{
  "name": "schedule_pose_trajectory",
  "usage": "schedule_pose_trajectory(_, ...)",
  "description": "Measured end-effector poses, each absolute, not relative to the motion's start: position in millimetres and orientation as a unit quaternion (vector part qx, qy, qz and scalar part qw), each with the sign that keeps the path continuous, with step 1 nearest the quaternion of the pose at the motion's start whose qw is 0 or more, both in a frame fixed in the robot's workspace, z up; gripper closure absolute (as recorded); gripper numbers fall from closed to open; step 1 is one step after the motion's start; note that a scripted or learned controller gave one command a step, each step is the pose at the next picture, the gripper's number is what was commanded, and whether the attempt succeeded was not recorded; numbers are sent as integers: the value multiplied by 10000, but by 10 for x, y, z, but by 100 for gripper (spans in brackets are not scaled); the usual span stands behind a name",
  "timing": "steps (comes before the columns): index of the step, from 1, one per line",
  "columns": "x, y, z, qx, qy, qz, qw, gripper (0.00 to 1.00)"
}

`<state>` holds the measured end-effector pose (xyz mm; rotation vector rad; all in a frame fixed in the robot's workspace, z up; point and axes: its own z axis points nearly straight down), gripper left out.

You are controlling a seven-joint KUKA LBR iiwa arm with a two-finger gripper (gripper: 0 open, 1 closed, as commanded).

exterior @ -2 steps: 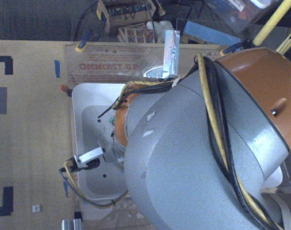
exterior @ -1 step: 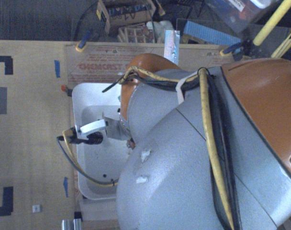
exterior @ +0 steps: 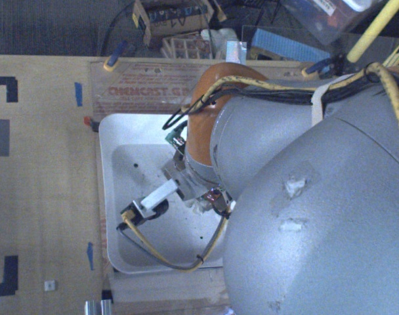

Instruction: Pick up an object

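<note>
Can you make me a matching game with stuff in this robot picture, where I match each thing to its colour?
Things:
1. band above the robot's wrist
2. bin
3. tape strip on the bench
4. cable looping under the end effector

Colours:
A. white
B. yellow
C. orange
D. blue

Pairs: 1-C, 2-A, 3-D, 4-B

A single fixed camera looks down at a slant on the pale wooden counter (exterior: 42,195) and shallow white plastic bin (exterior: 111,176), the bulky grey arm (exterior: 317,202) looming close at right.
</note>
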<state>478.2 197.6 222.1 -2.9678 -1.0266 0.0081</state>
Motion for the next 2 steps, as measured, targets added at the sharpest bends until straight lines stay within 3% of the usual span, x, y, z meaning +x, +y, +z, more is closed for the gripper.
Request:
schedule_pose_trajectory(1, 4814, 2272, 909, -9553, -2955, -39, 23, 100)
schedule_pose_trajectory(2, 5848, 2265, 907, -9379, -3469, -51, -1, 100)
